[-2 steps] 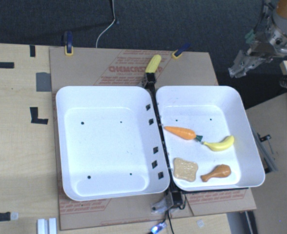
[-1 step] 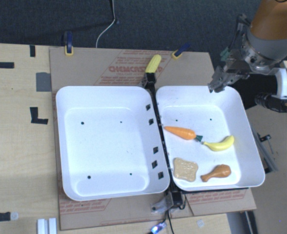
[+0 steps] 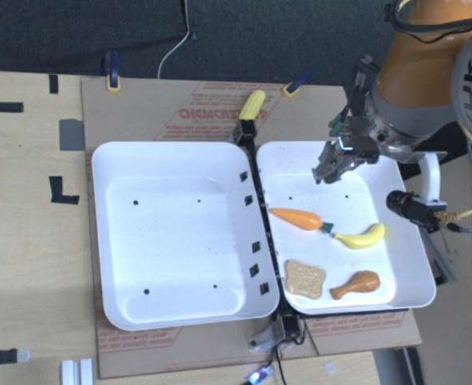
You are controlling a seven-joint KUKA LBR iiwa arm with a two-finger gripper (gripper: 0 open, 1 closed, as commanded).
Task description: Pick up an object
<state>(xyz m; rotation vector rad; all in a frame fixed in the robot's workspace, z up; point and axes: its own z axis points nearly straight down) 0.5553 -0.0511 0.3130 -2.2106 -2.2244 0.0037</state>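
Four toy foods lie in the right bin [image 3: 396, 207]: an orange carrot [image 3: 296, 218] near its left side, a yellow banana [image 3: 361, 236] to the right of the carrot, a tan slice of bread [image 3: 305, 279] at the front, and a brown chicken drumstick [image 3: 357, 284] beside the bread. My gripper [image 3: 330, 172] hangs over the back part of the right bin, above and behind the carrot, apart from all the objects. Nothing shows between its fingertips.
The left bin [image 3: 172, 231] stands beside the right one, divided from it by a dark clamped rim [image 3: 256, 215]. Both rest on a cardboard sheet [image 3: 196, 111]. A black fixture [image 3: 413, 207] juts in at the right bin's right edge.
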